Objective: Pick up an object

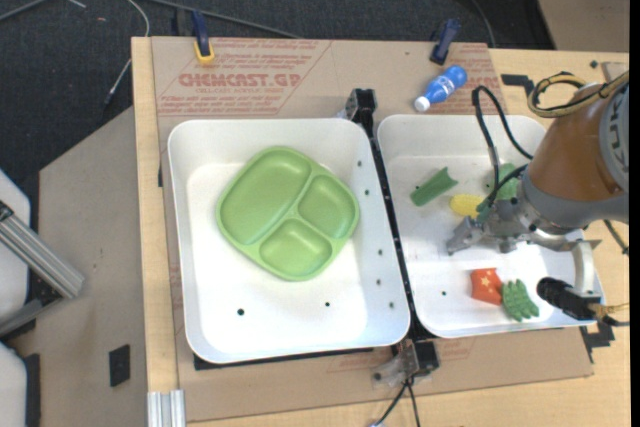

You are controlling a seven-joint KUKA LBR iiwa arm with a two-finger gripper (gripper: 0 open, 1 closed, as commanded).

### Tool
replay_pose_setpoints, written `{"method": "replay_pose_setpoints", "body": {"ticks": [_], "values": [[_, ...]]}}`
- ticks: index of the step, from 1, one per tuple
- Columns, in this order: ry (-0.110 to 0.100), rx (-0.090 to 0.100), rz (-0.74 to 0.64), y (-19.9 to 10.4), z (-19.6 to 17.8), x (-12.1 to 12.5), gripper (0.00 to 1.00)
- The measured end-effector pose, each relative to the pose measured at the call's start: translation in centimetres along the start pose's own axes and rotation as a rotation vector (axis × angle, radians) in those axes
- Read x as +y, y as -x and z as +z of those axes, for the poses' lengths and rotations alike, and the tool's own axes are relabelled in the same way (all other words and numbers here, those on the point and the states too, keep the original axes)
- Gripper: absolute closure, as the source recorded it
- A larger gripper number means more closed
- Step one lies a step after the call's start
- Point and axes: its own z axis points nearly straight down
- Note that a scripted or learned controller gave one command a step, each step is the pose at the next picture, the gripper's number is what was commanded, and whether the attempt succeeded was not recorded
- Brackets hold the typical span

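Observation:
The right bin (430,310) holds a dark green flat piece (433,186), a yellow piece (465,205), a red block (487,285) and a green leafy toy (519,300). Another light green thing (509,178) peeks out from behind the arm. My gripper (483,241) hangs low over the middle of this bin, just below the yellow piece and above the red block. Its fingers stand apart, with white bin floor showing between them and nothing held. The orange band (570,155) and wrist lean in from the right.
In the left bin (200,305), a green divided plate (288,212) lies near the middle. A blue and white bottle (440,88) lies on the cardboard behind the right bin. Black cables (487,130) loop over the right bin's far edge.

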Motion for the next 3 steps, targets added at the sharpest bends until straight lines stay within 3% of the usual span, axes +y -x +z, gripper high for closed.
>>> {"method": "replay_pose_setpoints", "body": {"ticks": [1, 2, 3], "values": [[0.004, -0.001, -0.001, 0.0, 0.2, 0.0, 0.0], [0.007, -0.001, 0.0, 0.0, -0.9, 0.0, 1.0], [0.013, -0.005, -0.001, 0.5, -5.4, -0.1, 1.0]]}}
